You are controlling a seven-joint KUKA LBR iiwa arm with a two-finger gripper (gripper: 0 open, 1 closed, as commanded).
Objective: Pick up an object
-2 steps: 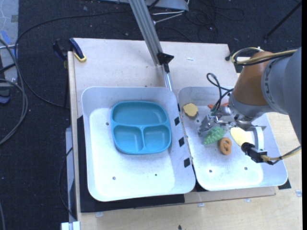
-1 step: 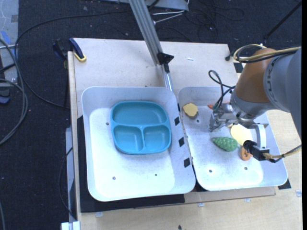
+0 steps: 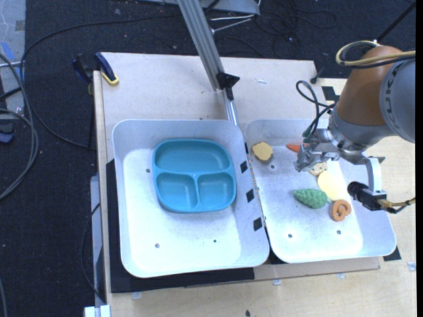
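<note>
The right bin (image 3: 317, 243) holds several small objects: a yellow-brown round piece (image 3: 262, 152) near its back left, a small orange-red piece (image 3: 293, 148), a pale yellow piece (image 3: 330, 182), a green knobbly piece (image 3: 310, 197) and an orange ring-shaped pretzel (image 3: 341, 209). My gripper (image 3: 312, 163) hangs low over the back of this bin, just above the pale yellow piece and right of the orange-red piece. Nothing is visibly held.
The left bin (image 3: 132, 197) carries a blue divided plate (image 3: 194, 175). A slanted metal pole (image 3: 201, 35) reaches the bench between the bins' back edges. My arm's orange band (image 3: 363, 91) and cables fill the right side above the right bin.
</note>
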